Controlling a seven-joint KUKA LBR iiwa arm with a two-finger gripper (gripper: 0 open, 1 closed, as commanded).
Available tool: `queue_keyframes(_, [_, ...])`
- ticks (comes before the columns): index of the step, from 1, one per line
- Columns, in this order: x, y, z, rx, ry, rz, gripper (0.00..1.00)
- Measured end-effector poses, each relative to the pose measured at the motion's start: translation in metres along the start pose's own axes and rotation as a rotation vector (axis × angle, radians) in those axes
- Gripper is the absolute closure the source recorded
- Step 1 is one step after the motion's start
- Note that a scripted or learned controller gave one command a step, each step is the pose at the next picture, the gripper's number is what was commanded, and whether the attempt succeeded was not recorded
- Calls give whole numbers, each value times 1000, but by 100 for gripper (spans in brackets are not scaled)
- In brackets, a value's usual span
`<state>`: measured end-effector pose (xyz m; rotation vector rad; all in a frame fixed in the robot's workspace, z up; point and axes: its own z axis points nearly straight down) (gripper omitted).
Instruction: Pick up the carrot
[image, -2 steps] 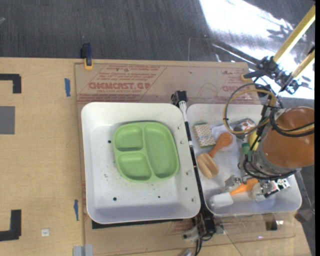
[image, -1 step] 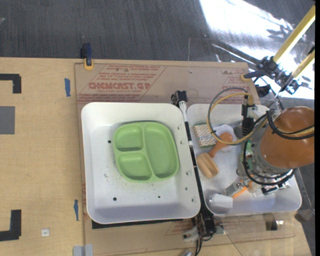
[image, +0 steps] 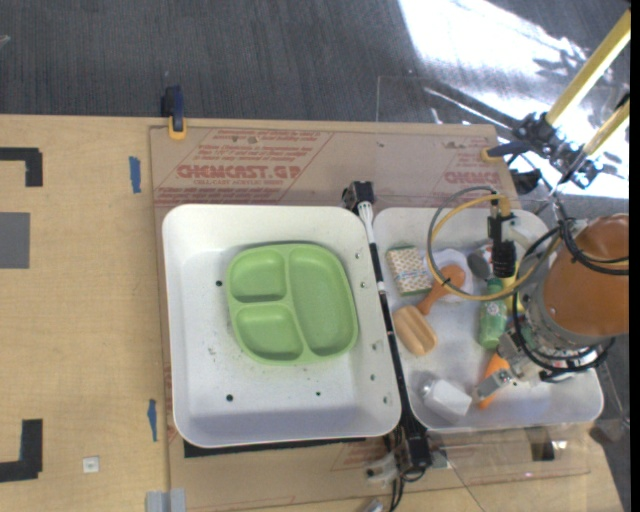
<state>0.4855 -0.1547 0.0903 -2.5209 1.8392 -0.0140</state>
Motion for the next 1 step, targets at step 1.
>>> queue_keyframes(1, [-31,-9,-1,-15,17,173,0])
